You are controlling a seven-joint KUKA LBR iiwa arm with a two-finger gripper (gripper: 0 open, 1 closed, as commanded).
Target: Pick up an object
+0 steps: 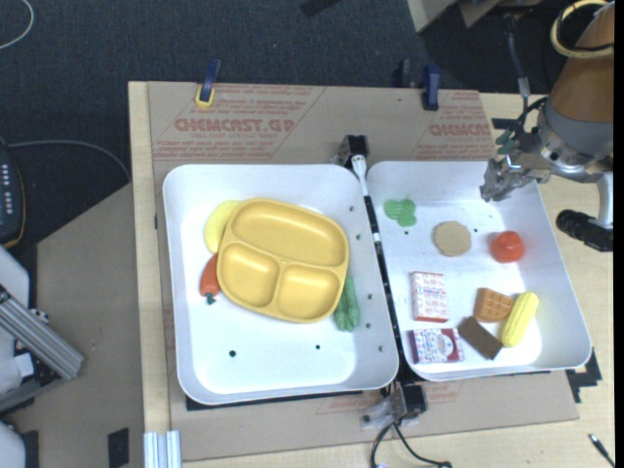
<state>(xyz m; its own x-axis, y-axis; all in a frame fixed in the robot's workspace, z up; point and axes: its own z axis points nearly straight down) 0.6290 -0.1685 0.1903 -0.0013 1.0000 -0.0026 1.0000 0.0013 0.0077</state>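
White plastic makes up the two shallow bins, side by side on the bench: a left bin and a right bin. The left one bears one yellow divided plate with three compartments, and three pieces half hidden under its rim: a yellow piece at the far left, a red and orange piece on the left, a green leafy piece at the near right.

The right bin holds eight loose things: one green piece far left, one tan round biscuit, one red tomato, two red-and-white packets toward the near left, one waffle, one brown bar and one yellow corn cob. The last three lie touching at the near right.

Over the far right rim of that bin hangs the gripper, clasping nothing; how wide its jaws stand I cannot tell.

Open floor lies along the left bin's near edge and in the right bin's far middle.
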